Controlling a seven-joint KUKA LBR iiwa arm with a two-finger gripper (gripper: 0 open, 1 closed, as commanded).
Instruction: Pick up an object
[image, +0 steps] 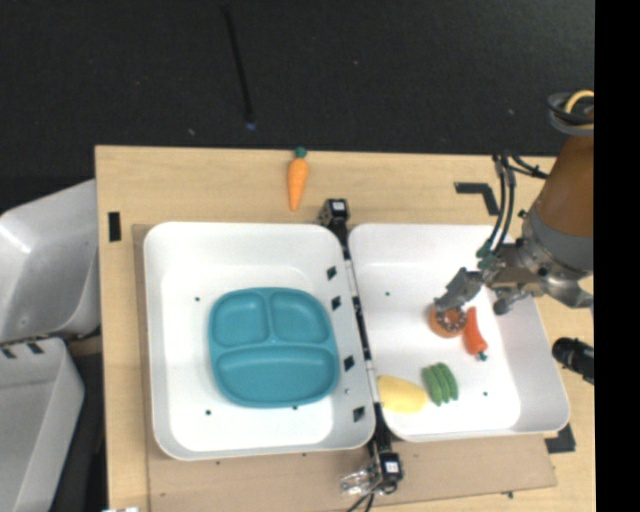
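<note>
In right bin (500, 415), tool (455, 300) low at far-right part, arm reaching in from right. Tool fingers at small orange-brown round item (445, 320); whether released or clenched on it cannot be told. Red chili-shaped toy (475, 333) just beside that item, on its right. Green ridged vegetable toy (439, 383) and yellow lemon-like toy (402, 394) near bin's front edge, side by side. Left bin (180, 260) holds teal divided plate (272, 346). Toy carrot (297, 178) on bench (200, 180) beyond bins.
</note>
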